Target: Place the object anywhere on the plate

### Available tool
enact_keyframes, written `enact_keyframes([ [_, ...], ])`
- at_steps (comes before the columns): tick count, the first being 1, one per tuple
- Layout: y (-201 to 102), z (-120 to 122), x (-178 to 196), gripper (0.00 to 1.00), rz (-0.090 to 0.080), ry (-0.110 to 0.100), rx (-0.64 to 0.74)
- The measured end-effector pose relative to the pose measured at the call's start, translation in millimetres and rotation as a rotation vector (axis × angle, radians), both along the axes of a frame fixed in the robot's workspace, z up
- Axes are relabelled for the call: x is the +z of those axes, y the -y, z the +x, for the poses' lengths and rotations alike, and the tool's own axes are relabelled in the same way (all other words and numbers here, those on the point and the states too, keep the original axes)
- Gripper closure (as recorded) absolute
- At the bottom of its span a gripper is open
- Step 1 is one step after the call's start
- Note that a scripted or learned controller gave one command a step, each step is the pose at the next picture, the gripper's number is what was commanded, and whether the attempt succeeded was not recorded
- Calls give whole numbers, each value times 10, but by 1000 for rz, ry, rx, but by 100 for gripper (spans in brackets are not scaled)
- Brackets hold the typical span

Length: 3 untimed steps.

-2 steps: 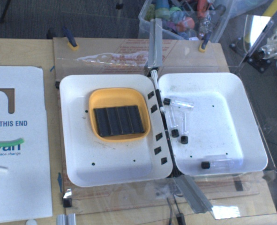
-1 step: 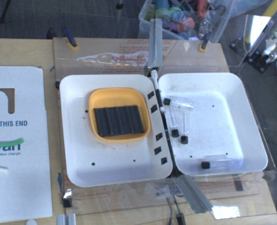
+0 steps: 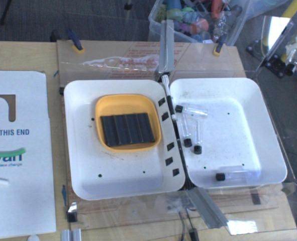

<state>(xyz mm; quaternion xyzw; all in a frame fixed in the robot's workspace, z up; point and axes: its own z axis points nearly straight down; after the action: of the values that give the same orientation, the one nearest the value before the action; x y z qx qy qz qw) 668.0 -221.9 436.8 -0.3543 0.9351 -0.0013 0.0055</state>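
Observation:
A yellow, rounded-square plate (image 3: 125, 99) sits in the left white bin (image 3: 83, 154), a little back of its middle. A black rectangular object with lengthwise ridges (image 3: 127, 129) lies flat on the plate and covers most of its floor. In the right white bin (image 3: 238, 134) lie several clear plastic tubes with black caps: one near the back left (image 3: 191, 112), two side by side at the left (image 3: 191, 133), and one along the front wall (image 3: 233, 176).
The two bins meet at a ridge with several black clips (image 3: 168, 134). A white printed sheet (image 3: 17, 149) lies on the bench at the left. Behind the bins stands a clear box of colourful items (image 3: 203, 9).

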Motion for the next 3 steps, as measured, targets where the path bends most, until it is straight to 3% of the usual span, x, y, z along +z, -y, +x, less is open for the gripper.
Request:
enact_keyframes([
  [2, -1, -1, -8, 100, -4, -1, 629],
  [3, -1, -16, -13, 100, -7, -1, 1007],
])
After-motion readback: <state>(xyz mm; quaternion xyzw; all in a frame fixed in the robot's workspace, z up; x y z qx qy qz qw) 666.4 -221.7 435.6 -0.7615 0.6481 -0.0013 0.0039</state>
